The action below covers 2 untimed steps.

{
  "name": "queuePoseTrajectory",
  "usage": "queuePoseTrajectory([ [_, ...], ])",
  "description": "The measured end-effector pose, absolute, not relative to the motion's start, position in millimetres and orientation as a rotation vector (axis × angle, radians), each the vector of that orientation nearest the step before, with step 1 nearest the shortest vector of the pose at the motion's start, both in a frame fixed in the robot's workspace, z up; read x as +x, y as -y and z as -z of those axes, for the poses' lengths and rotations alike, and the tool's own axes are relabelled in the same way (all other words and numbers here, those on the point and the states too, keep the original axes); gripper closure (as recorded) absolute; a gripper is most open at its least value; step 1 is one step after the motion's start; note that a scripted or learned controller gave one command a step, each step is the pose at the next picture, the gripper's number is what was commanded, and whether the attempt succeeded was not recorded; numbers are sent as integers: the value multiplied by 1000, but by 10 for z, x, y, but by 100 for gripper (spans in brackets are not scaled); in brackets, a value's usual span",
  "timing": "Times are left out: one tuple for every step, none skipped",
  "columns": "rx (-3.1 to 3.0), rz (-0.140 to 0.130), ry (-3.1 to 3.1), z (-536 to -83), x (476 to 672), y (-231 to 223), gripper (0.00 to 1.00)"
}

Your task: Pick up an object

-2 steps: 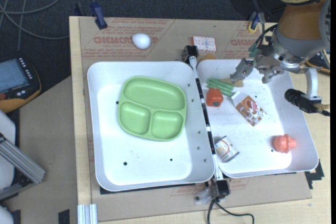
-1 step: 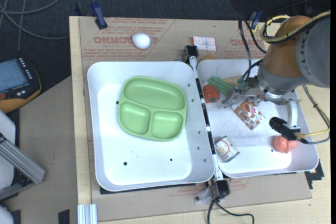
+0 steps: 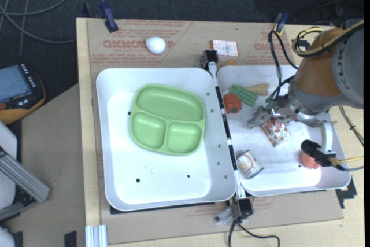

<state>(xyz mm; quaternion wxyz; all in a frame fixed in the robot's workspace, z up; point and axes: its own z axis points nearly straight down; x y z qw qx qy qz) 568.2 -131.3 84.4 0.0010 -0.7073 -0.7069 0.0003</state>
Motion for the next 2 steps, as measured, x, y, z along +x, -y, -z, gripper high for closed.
queuePoseTrajectory([
  [-2224, 2, 2221, -951, 5692, 1312, 100],
  [-2220, 2, 2224, -1850, 5945, 449, 100],
])
